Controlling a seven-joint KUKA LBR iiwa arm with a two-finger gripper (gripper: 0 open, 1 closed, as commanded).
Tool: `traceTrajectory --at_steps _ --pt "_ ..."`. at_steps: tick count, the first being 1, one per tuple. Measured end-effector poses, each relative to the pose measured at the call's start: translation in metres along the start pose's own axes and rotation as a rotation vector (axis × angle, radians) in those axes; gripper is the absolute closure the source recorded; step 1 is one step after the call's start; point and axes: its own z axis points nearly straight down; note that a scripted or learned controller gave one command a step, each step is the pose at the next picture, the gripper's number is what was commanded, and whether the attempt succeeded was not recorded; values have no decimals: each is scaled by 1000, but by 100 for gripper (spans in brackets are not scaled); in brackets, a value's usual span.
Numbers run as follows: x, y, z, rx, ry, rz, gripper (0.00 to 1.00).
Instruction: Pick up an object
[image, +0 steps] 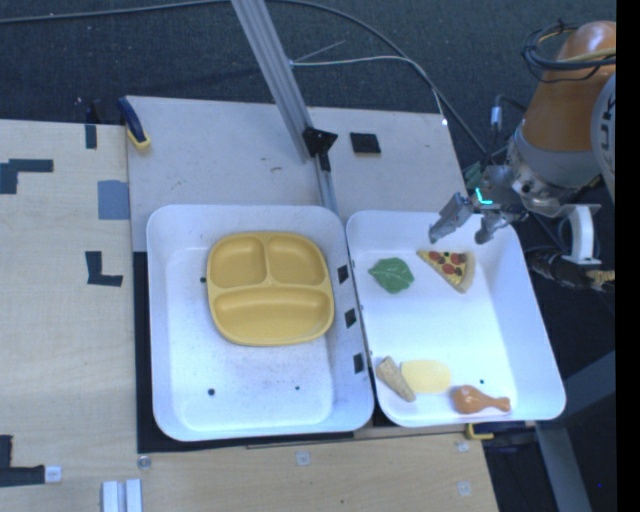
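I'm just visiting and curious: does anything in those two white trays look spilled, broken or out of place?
Nothing stands out. The yellow divided plate lies flat in the left bin. Toy foods lie apart in the right bin: a green leaf, a pizza slice, and a drumstick. The gripper hangs above the pizza slice.

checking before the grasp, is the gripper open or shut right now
Open. The gripper shows two fingers spread apart with a clear gap between them, nothing held, just above the pizza slice in the right bin.

tray (270, 288) in left bin (170, 330); pizza slice (447, 267) in right bin (520, 330).
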Motion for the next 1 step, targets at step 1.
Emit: traceTrajectory --at_steps 1 --pt "0 1 -2 -4 -1 -1 0"
